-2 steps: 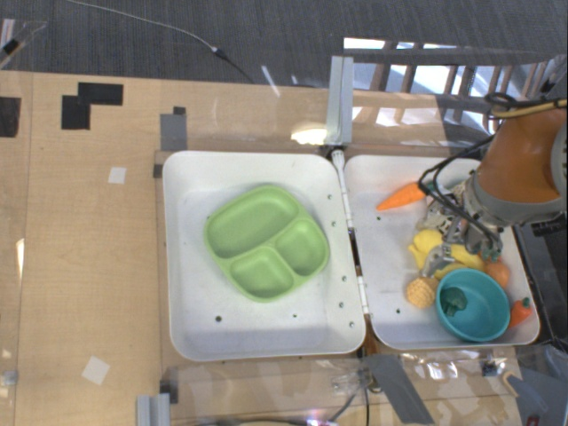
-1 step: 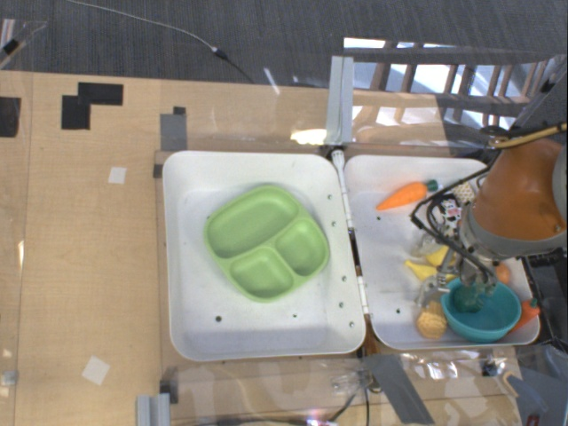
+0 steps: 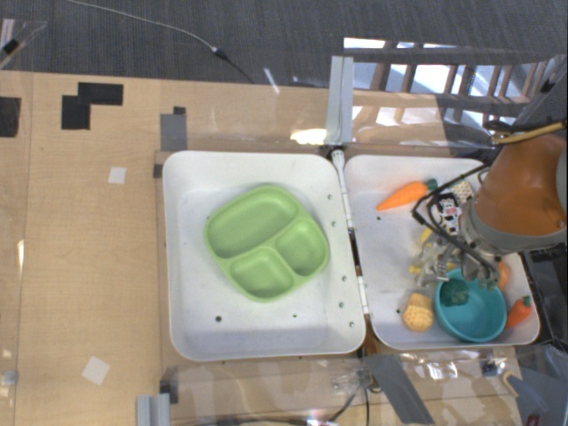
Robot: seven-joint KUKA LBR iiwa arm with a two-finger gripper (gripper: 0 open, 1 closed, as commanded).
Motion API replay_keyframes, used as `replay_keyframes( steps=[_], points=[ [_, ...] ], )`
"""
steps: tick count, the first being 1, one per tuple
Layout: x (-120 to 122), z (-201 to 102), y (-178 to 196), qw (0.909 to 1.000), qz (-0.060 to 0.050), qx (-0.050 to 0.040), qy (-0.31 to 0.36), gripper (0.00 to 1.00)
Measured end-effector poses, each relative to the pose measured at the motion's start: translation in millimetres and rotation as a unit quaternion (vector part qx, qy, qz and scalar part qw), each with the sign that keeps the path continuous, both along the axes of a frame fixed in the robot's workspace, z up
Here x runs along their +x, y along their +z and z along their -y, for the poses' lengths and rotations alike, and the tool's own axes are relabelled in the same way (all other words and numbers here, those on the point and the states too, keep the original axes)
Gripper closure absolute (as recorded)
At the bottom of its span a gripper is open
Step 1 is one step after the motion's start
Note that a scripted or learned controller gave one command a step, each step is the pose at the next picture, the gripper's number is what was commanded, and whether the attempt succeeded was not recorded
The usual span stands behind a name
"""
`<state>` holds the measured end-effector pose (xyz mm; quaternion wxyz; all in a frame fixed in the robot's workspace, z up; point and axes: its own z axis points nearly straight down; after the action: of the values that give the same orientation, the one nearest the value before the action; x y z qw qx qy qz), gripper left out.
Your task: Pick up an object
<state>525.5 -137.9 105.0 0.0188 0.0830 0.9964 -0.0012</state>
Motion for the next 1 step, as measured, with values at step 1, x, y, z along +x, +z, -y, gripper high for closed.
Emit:
replay_keyframes(
  steps=[1],
  points=[
    [-6.7, -43.9, 120.7, 0.9883, -0.012, -0.0017, 0.152, 1.0]
  ],
)
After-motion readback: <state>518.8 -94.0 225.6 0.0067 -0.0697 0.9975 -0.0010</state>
